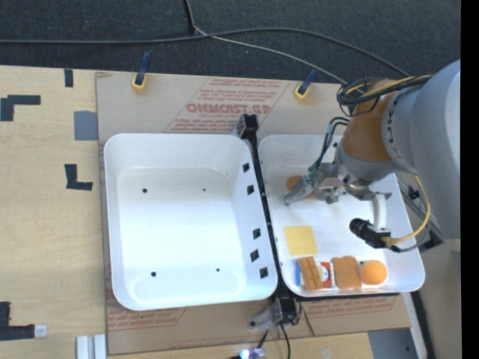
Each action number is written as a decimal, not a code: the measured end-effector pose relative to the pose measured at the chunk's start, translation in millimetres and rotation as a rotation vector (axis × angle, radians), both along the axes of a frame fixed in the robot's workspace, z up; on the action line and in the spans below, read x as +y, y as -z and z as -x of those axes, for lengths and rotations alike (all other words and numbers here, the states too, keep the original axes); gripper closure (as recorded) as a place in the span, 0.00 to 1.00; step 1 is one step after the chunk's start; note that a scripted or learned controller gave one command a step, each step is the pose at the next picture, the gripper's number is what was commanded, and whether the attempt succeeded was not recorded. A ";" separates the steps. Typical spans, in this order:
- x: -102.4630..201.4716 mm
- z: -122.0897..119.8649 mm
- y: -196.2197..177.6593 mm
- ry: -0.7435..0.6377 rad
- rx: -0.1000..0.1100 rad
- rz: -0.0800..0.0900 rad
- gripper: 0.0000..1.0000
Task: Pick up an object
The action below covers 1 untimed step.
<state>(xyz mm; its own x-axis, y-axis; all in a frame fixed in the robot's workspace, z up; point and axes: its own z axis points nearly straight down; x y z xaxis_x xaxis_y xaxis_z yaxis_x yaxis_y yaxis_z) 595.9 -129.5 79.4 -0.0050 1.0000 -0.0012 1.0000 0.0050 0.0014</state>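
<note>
Nearest, along right bin (408, 279) front edge: striped orange/white packet (310, 273), tan bread-like piece (346, 272), orange ball (373, 273); just behind, yellow flat square (301, 239); further back, gripper (299, 193) low in the bin beside a small orange object (294, 181), prob. the target; can't tell if jaws are parted or closed, nor whether obj sits between them. Judgement: centre fingers over obj, drop fully to the floor before closing, lift straight; keep off the divider w/ left bin (120, 223).
</note>
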 end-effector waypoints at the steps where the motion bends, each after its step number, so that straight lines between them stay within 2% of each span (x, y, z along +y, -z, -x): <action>1: 24.8 -33.6 -5.8 0.001 -0.001 0.000 0.00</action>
